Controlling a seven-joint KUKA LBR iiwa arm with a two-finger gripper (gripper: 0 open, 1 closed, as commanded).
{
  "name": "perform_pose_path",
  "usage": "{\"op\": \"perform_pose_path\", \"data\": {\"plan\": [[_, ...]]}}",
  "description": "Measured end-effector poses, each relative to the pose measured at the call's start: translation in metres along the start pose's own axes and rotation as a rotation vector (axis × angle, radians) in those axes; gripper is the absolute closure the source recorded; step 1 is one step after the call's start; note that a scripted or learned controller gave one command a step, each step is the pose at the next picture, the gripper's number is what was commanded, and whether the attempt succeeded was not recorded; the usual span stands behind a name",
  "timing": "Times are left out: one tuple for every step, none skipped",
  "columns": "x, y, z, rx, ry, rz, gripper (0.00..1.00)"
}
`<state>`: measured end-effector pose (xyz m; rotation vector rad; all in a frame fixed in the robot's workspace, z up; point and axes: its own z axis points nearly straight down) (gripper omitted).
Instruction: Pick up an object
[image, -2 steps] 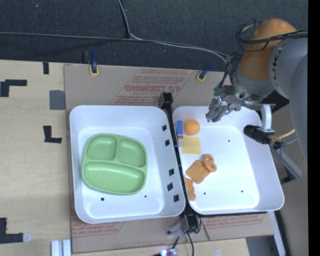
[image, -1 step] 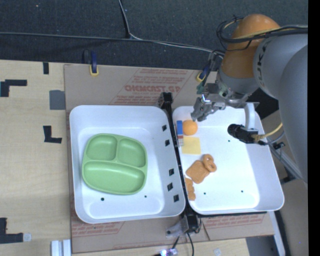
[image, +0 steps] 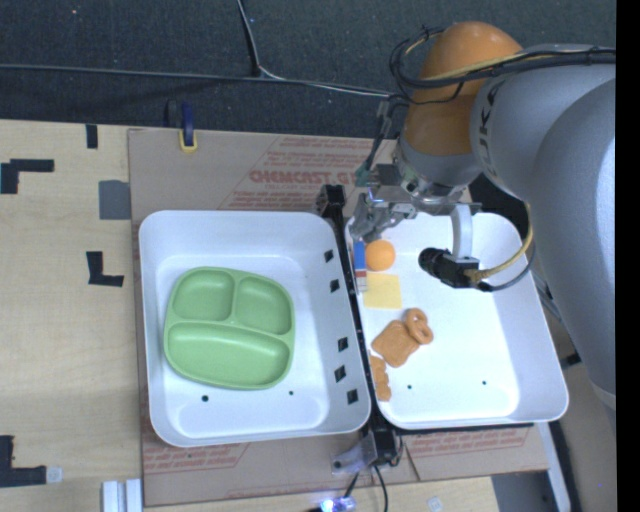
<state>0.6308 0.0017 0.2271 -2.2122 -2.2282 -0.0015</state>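
Jaws (image: 372, 222) hang over the far-left corner of the right bin (image: 500, 390), just above an orange ball (image: 380, 255); their opening cannot be told. Near the ball: yellow square (image: 383, 291), blue strip (image: 360, 265), brown pastry pieces (image: 400, 340). Left bin (image: 160, 235) holds a green divided plate (image: 229, 326). Cardboard (image: 290, 165) on the worktop (image: 60, 330) bears red print, not legible.

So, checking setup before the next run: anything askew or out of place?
Mostly tidy. The green tray sits slightly rotated in the left bin. One brown piece lies against the right bin wall.
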Motion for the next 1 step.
{"op": "perform_pose_path", "data": {"plan": [[0.0566,0.0082,0.0075,0.001,-0.001,0.0,1.0]]}}
